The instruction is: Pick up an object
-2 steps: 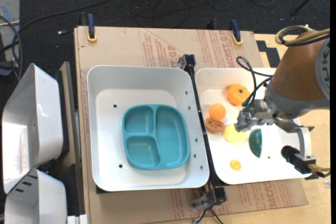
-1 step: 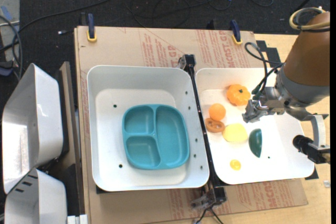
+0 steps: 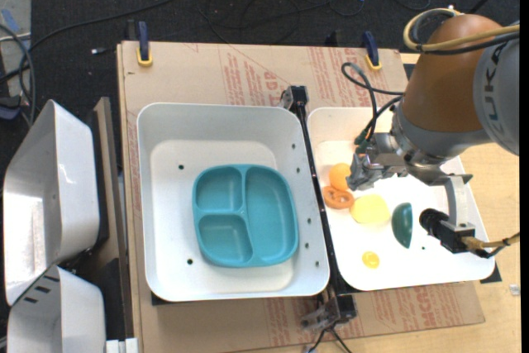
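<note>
The gripper (image 3: 360,171) hangs low over the left half of the right bin (image 3: 331,121), with the grey arm and its orange band bulking over it from the right. Its metal head is seen from above and partly covered by the wrist, so whether it is open or closed cannot be told, and nothing can be seen gripped in it. Just beside its tip, to the left, lies an orange rounded piece (image 3: 340,175), which appears to touch it, though contact is not certain. Directly below that, against the bin's left wall, lies an orange ring-shaped piece (image 3: 336,197). A pale yellow round object (image 3: 370,210) sits just beside the ring on the right, below the gripper. Further right a dark green wedge-shaped object (image 3: 402,225) stands on the white floor, close to the yellow one but apart from it. A small yellow piece (image 3: 370,260) lies alone near the bin's front edge, well apart from the others. The left bin (image 3: 165,146) stands right beside the right one, their walls meeting, and holds a teal divided plate (image 3: 245,215) with three compartments, lying flat in the middle. Both bins rest on a cardboard sheet (image 3: 248,70), held at its far edge by two clamps (image 3: 144,45).
</note>
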Tool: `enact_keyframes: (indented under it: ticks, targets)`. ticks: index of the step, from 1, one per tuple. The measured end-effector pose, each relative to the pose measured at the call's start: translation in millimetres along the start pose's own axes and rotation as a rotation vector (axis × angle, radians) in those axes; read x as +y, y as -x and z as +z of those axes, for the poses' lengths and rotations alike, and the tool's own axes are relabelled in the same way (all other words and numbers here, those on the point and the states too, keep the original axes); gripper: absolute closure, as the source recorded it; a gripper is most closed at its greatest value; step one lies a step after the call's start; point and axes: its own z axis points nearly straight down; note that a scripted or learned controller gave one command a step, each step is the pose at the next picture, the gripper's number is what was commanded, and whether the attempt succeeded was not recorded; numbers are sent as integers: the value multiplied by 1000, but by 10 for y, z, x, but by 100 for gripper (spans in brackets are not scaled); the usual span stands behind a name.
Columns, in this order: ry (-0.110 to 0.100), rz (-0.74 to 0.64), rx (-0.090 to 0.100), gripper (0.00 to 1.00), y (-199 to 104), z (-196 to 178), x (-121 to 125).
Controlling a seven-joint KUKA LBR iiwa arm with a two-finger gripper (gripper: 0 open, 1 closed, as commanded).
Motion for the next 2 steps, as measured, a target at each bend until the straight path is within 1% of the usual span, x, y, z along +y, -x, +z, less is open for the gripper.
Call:
enact_keyframes:
  ticks: [1, 2]
  targets:
    - [0, 1, 0, 100, -461, 2, 84]
    - [0, 0, 0, 100, -925, 1, 43]
